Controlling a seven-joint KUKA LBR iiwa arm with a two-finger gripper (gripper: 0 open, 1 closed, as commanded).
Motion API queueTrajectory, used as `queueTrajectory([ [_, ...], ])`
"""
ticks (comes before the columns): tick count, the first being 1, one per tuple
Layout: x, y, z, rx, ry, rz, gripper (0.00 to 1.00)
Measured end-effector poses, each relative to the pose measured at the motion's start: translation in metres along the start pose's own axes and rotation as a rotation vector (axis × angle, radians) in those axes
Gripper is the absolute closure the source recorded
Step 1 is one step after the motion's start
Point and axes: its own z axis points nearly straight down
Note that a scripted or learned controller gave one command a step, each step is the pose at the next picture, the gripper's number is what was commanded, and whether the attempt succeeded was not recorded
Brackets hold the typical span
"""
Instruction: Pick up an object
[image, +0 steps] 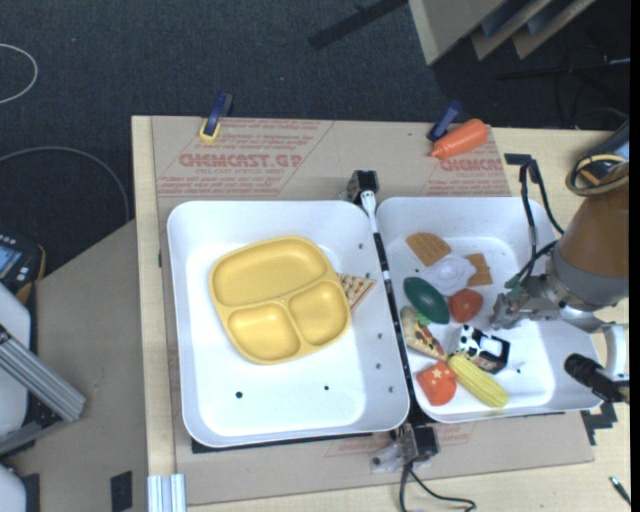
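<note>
The arm comes in from the right, and its claw (505, 312) hangs low over the right bin (520, 215), right above the jumble of toy food. From where I stand I cannot tell whether it has hold of anything, as the tip is a blur against the clutter. Just under it lies a small black-and-white toy (486, 347), with a yellow corn cob (477, 381) touching a red strawberry (436, 384) in front. Close by to the left sit a red tomato (465, 305) and a dark green piece (426, 298), with a tan slice of bread (428, 247) farther back. The left bin (200, 380) holds a yellow divided plate (278, 298), with a waffle wedge (356, 289) at its right edge. An orange carrot (460, 138) lies on the bench (160, 180) behind the bins.
</note>
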Motion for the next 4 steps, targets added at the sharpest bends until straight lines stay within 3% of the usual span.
queueTrajectory([
  [2, 0.016, 0.015, -0.113, -0.009, -0.003, -0.004, 1.00],
  [3, 0.016, 0.016, -0.131, -0.006, -0.003, -0.003, 1.00],
  [4, 0.078, 0.019, -0.130, 0.001, 0.003, -0.008, 1.00],
])
